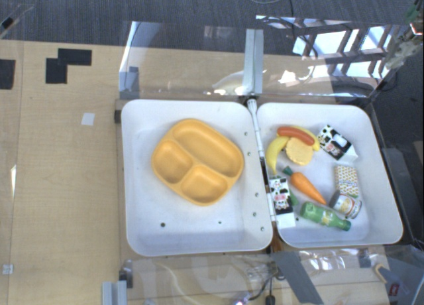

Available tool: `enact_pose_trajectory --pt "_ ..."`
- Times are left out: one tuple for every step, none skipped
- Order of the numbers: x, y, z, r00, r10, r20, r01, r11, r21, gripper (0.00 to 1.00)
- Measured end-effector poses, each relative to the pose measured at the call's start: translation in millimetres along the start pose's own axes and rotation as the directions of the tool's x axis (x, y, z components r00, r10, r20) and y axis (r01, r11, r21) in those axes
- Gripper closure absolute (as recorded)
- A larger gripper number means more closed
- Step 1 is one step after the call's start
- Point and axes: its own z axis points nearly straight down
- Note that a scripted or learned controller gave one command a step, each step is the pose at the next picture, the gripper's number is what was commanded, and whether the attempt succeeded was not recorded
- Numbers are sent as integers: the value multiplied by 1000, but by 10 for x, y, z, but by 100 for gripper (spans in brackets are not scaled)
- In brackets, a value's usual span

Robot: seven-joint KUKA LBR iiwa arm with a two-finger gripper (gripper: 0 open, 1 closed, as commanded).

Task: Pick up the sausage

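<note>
centrally on the pale wooden bench (59, 184), two shallow white plastic bins are set side by side, separated by a narrow metal divider. no brand name or writing can be read on any item at this size; only patterns are made out.

the left white bin (142, 231) is occupied by a single yellow plastic plate with three compartments (197, 161), lying tilted relative to the bin's edges. nothing is seen in its compartments.

the right white bin (377, 224) is filled with several small items. the reddish-orange sausage (296, 134) is found near the bin's far edge, towards the left, lying roughly crosswise. it is touched from below by a round yellow disc-shaped piece (299, 153), and a yellow banana (275, 153) is curved just to the left of that disc. to the right of the sausage, a small carton with a black-and-white cow pattern (333, 141) is placed close by. a second cow-patterned carton (281, 197) is laid against the divider lower down. an orange carrot (308, 187) is set diagonally in the middle of the bin. nearer the front, a green bottle (324, 216) is laid on its side, with a small tin can (346, 204) just beside its right end and a pale patterned box (347, 180) above the can.

the claw's state cannot be told.
</note>
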Motion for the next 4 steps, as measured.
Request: enact_pose_trajectory --pt "18 23 -131 1000 -9 5 9 1000 -9 100" --pt "37 45 -263 1000 -17 9 17 1000 -18 100" --pt "54 66 -393 1000 -25 15 26 999 -27 100" --pt "68 85 -528 999 -33 20 33 999 -37 100"
